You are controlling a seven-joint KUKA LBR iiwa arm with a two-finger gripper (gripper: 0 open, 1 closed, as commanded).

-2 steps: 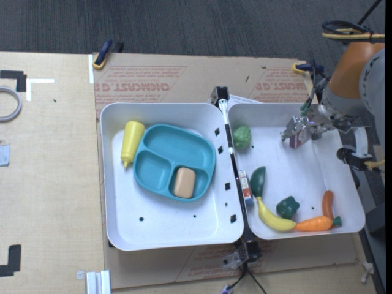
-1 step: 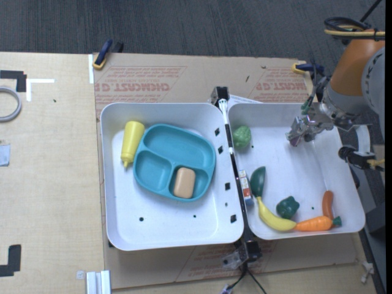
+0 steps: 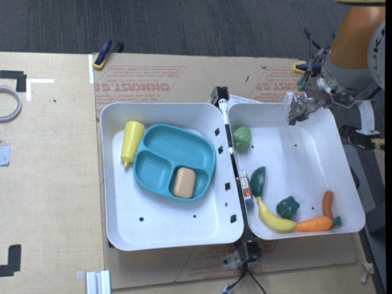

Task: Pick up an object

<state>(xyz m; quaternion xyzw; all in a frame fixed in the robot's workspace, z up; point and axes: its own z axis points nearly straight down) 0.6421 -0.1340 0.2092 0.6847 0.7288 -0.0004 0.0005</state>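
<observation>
Left bin (image 3: 122, 225): glossy yellow squeeze bottle (image 3: 131, 142) beside teal compartment tray (image 3: 160, 158) holding a tan rounded block (image 3: 184, 182). Right bin (image 3: 343, 164): round green ball (image 3: 242, 137) at far left, dark green pepper (image 3: 258, 180), curved banana (image 3: 273, 219), broccoli (image 3: 286, 207), tapered carrot (image 3: 315, 224), small red-orange sausage (image 3: 327, 203). Claw (image 3: 296, 111) over the bin's far rim, nothing in it; open or closed, cannot tell.
</observation>
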